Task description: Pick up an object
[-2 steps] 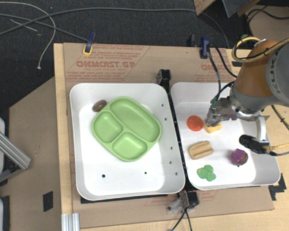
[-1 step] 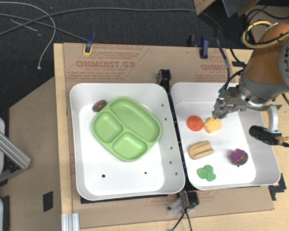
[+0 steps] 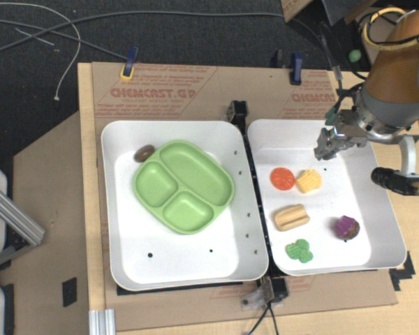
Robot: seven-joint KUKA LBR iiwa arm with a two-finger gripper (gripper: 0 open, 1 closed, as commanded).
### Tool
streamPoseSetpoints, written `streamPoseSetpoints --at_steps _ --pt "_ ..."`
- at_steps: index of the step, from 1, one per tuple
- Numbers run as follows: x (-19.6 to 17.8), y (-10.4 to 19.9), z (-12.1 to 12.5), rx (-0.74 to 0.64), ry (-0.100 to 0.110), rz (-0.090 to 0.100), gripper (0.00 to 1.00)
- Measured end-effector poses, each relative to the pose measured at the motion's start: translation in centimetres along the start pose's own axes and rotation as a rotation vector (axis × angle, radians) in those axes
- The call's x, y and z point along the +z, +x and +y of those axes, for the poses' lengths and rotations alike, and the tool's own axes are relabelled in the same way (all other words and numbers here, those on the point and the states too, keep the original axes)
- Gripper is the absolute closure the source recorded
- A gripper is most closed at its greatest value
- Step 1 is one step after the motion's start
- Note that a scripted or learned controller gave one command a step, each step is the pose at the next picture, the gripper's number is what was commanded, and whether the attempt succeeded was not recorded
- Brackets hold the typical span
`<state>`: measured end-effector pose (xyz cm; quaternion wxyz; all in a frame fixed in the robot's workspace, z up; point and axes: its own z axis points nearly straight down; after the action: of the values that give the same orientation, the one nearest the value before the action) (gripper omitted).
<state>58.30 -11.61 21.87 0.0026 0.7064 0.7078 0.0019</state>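
Camera view looks down on a brown surface (image 3: 91, 187) with two white bins side by side.

Left bin (image 3: 119, 250) has two things in it. One is a green plate (image 3: 184, 185) with three little sections. One is a small brown lump (image 3: 145, 153) that touches the plate's top left edge.

Right bin (image 3: 384, 250) has five small toy foods. Orange ball (image 3: 282, 179) is round like a tomato. Just beside it on the right sits a yellow piece (image 3: 308, 181) that looks bumpy, like corn. Below them lies a tan bread roll (image 3: 291, 217), longer than it is tall. Below that, near the bin's front edge, sits a green leafy piece (image 3: 299, 250). Far to the right is a dark purple piece (image 3: 346, 227), round and knobby.

One grey claw (image 3: 326, 147) hangs above the top part of the right bin, just above the yellow piece and apart from it. Nothing is in it. I cannot tell how it is set. Its arm (image 3: 398, 68) comes in from the right, with an orange band.

Two blue clips (image 3: 130, 61) hold the back edge of the surface.
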Motion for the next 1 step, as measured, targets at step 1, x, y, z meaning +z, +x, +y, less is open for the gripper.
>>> streamPoseSetpoints --at_steps 1 --pt "-3.30 0.00 0.13 0.000 0.001 0.000 1.00"
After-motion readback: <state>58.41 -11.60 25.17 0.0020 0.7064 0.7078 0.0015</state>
